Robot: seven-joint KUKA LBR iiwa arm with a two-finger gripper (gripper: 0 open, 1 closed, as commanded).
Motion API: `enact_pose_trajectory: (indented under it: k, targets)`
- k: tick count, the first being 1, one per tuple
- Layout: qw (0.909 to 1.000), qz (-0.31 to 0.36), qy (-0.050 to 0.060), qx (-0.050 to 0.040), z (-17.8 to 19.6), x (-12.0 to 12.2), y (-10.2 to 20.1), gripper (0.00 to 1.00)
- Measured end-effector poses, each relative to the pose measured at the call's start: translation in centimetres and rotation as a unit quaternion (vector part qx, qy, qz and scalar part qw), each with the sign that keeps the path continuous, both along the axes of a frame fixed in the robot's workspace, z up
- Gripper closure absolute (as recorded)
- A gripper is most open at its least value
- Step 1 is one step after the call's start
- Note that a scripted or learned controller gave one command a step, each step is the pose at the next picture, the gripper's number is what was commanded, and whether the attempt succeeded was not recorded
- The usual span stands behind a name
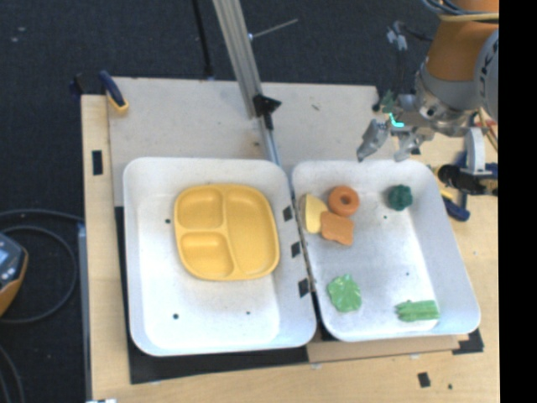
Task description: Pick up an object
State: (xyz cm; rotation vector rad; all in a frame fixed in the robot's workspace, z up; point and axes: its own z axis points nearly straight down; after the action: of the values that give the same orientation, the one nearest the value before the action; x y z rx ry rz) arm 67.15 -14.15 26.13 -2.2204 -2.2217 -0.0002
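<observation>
Green and round, the small dark plastic ball (399,196) sits in the right white bin (453,250) just below my two-finger gripper (391,145), which hangs open and empty, so I should come straight down and squeeze slowly.

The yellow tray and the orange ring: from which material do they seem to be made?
The yellow tray looks like molded plastic: one even colour, smooth rounded dividers between three compartments, a soft sheen. The orange ring seems matte, perhaps foam or soft rubber, since it shows no glare; the picture is too coarse to be sure.
</observation>
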Motion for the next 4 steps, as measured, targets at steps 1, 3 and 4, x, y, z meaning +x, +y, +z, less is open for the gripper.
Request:
enact_pose_trajectory:
  k: [1, 3, 4]
  targets:
    - [1.0, 0.0, -0.001, -0.0002, 0.1, 0.1, 0.0, 0.0]
    - [1.0, 0.0, 0.001, -0.001, -10.1, -0.6, 0.7, 0.0]
    - [1.0, 0.0, 0.001, -0.0011, -15.3, -0.6, 0.6, 0.0]
